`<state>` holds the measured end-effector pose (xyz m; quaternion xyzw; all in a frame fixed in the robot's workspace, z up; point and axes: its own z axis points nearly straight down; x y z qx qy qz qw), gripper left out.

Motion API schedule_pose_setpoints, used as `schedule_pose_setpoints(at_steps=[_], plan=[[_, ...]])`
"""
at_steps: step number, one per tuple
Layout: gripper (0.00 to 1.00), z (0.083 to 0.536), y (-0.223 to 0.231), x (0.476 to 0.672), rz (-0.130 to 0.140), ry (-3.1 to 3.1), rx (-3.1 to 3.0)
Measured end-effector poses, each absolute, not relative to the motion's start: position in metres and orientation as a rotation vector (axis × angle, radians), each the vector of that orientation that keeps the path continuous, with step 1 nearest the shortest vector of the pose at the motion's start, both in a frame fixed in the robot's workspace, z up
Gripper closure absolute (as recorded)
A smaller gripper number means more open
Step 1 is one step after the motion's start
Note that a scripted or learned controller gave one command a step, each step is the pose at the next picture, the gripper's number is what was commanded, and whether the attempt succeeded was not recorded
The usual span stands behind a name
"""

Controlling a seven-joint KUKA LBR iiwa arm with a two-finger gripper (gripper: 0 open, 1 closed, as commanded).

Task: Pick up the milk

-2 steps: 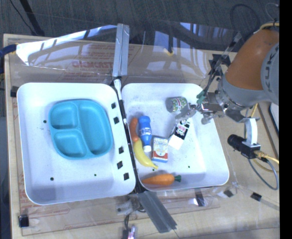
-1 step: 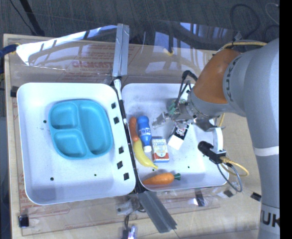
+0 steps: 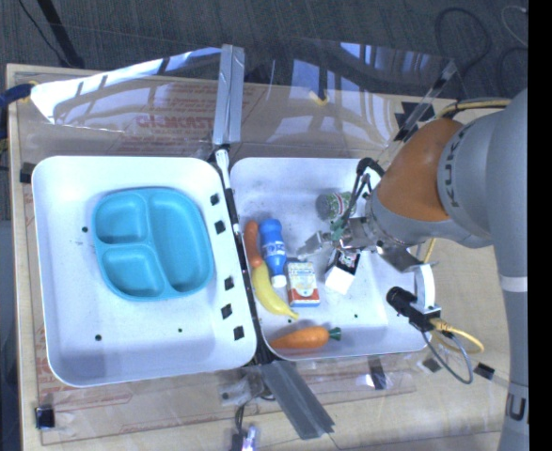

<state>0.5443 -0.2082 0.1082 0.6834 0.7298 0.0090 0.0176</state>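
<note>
Camera view, looking down at a slant: a tan counter carries two shallow white bins side by side, with clear plastic sheeting at its far side. The grey arm with its orange band comes in from the right and bends down over the right bin. The left bin holds one thing, a blue divided plate with three compartments, lying flat near the middle. All the small items are in the right bin, mostly along its left half. A yellow banana lies close to the left wall, curving toward the near edge. An orange carrot with a green tip lies crosswise at the near edge, just below the banana's end. A blue bottle with a white cap end lies lengthwise just above the banana, and a thin orange stick-shaped item sits beside it against the left wall. The milk, a small red and white carton, sits just right of the banana and below the bottle, near the bin's middle and free of the hand. The hand hangs over the bin's centre-right, up and to the right of the milk; whether it is wide or narrow, cannot tell. A small white and black box is just below the hand, contact unclear. A greenish round item lies toward the far side, just above the hand.
</note>
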Motion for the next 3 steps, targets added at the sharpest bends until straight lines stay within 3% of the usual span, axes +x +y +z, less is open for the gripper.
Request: schedule_pose_setpoints(at_steps=[1,2,3], plan=[[0.00,0.108,-0.210,0.534,0.027,2.321,2.058],[1.00,0.124,-0.214,0.536,0.027,2.314,2.047],[0.00,0.123,-0.213,0.536,0.027,2.316,2.046]])
